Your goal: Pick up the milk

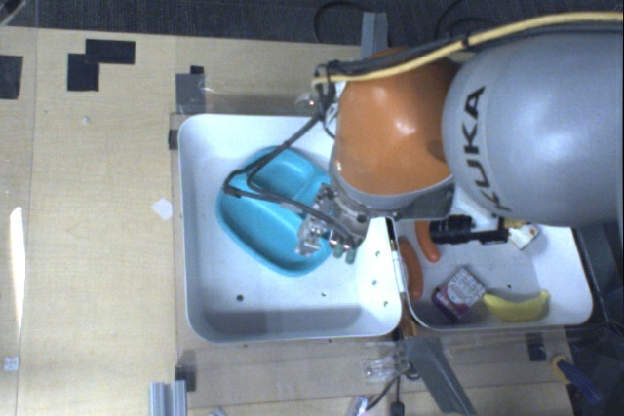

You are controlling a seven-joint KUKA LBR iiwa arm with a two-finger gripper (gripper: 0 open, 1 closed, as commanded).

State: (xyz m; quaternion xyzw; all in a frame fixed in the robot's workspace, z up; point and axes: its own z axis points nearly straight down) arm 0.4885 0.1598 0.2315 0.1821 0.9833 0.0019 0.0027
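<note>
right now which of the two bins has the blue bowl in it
The left bin. The blue bowl lies there under the tool; the right bin holds a banana.

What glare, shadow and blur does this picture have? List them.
Camera view: soft highlights on the arm and its orange band; a grey shadow along the left bin's near wall; a bright streak on the bench at far left; the whole picture slightly soft.

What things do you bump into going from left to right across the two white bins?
Blue bowl → gripper → orange hot dog-like thing → purple packet → banana.
</note>
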